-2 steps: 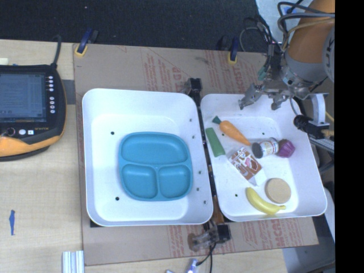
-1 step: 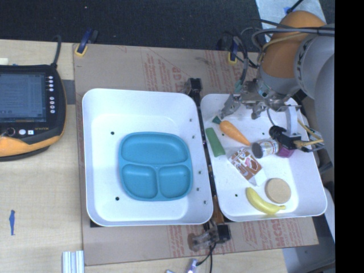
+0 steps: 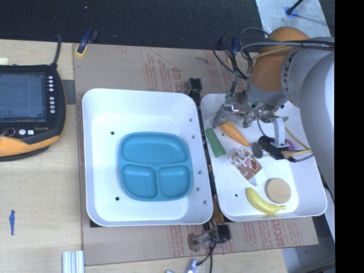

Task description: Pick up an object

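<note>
Orange and tapered, the small plastic carrot [image 3: 234,132] lies in the right white bin [image 3: 310,209], just below the gripper [image 3: 239,114]. It is judged light, stiff and slick, best pinched across its thicker middle. Nothing is seen held.

The wooden bench [image 3: 40,198] bears a brown mat [image 3: 142,67], two white bins [image 3: 96,152] side by side and a control tablet [image 3: 28,104].
</note>
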{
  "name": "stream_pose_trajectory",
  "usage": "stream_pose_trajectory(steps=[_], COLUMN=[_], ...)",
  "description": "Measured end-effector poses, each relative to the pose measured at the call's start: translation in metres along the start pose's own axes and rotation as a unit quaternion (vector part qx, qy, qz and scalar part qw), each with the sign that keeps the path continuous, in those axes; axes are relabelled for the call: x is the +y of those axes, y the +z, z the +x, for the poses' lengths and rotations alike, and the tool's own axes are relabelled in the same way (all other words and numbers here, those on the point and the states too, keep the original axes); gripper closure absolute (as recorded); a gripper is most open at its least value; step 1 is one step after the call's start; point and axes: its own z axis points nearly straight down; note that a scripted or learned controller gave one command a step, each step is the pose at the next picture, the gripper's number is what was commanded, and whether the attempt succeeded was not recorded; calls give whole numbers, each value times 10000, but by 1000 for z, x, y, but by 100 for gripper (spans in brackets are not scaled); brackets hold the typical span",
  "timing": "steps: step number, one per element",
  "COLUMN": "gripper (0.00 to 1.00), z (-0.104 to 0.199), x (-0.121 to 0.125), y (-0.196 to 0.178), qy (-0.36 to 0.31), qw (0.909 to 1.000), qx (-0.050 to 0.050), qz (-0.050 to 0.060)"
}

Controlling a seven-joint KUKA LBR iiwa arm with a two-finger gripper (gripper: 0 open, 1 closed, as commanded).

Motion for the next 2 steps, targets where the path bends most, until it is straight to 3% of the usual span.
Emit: stream_pose_trajectory(steps=[1, 2], gripper=[100, 100], z=[-1, 30], x=[1, -34], y=[-11, -102], qy=[-11, 16], qw=[10000, 10000], qx=[-4, 12], qz=[0, -32])
